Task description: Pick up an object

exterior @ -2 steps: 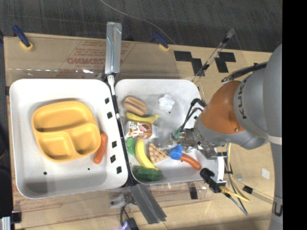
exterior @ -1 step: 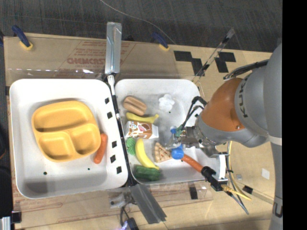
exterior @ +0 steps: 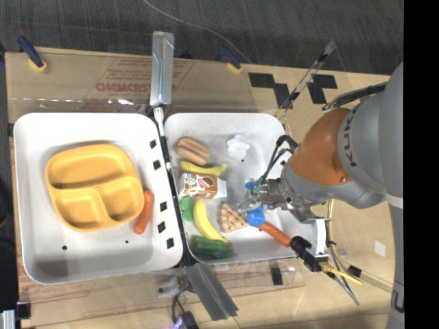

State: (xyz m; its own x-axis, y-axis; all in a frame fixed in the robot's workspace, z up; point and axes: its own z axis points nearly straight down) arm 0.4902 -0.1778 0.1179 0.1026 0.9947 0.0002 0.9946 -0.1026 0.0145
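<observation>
Cardboard-topped counter: we see the gripper [exterior: 255, 201] low in the right bin [exterior: 212, 123], among toy food near a blue piece [exterior: 255, 218]; its grip unreadable, nothing visibly lifted yet.

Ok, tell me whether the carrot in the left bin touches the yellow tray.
Touching. The camera view shows the carrot lying against the yellow tray's right edge, no white bin floor visible between them.

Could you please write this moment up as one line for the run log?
arm: over right bin | hand: low, near blue piece and carrot | grasp: none seen | left bin: yellow tray
</observation>
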